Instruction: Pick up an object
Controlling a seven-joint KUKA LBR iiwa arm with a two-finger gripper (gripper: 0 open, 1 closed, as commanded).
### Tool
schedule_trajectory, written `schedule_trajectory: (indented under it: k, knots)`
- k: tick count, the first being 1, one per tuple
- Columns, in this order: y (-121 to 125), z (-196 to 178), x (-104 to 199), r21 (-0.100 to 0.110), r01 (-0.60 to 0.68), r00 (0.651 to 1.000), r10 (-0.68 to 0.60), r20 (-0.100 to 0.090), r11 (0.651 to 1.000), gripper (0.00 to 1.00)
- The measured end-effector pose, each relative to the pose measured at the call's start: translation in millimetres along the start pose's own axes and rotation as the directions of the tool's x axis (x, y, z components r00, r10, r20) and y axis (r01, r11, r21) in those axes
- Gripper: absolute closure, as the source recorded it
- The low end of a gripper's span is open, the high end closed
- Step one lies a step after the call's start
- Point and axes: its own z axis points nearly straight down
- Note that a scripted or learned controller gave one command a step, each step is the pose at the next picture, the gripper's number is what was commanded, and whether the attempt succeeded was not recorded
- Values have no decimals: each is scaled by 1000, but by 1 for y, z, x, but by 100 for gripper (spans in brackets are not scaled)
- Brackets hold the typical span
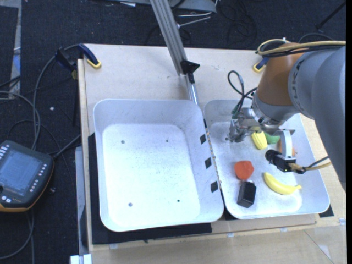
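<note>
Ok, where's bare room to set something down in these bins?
The left bin has bare floor wall to wall. The right bin is crowded: gripper over the upper part, red object, black box and banana lower down. Only its near-right corner past the banana is bare.

Two shallow white bins (148,164) of smooth, faintly speckled matt plastic, on a pale wooden desk (137,70) with a flat finish. Glossy yellow plastic banana (281,183), matt red lump (244,169), dull black block (246,194).
</note>
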Motion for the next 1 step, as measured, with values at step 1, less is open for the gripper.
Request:
schedule_trajectory:
  k: [1]
  knots:
    - [10,-56,-1,-4,0,1000,0,0,1000,100]
